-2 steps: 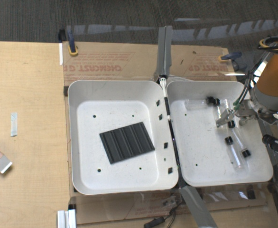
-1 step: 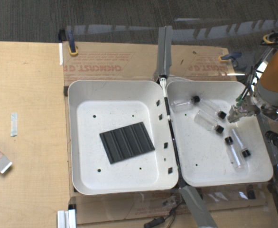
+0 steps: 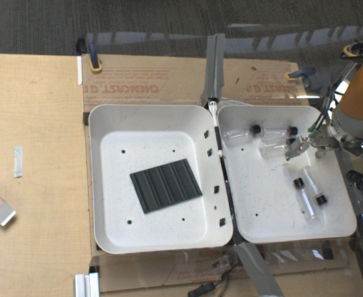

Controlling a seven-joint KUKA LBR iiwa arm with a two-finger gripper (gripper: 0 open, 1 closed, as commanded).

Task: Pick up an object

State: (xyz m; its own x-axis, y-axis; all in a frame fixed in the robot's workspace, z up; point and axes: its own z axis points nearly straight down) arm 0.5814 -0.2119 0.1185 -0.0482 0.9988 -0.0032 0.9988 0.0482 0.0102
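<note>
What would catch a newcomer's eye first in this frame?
The dark ribbed mat lying at a slant in the left bin stands out most against the white. In the right bin lie clear tubes with black caps, and the gripper reaches in over that bin from the right, below the arm's orange band.

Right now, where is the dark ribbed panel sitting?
In the camera view, the dark ribbed panel lies flat on the floor of the left bin, near its middle and turned at a slant, well away from the gripper over the right bin.
</note>
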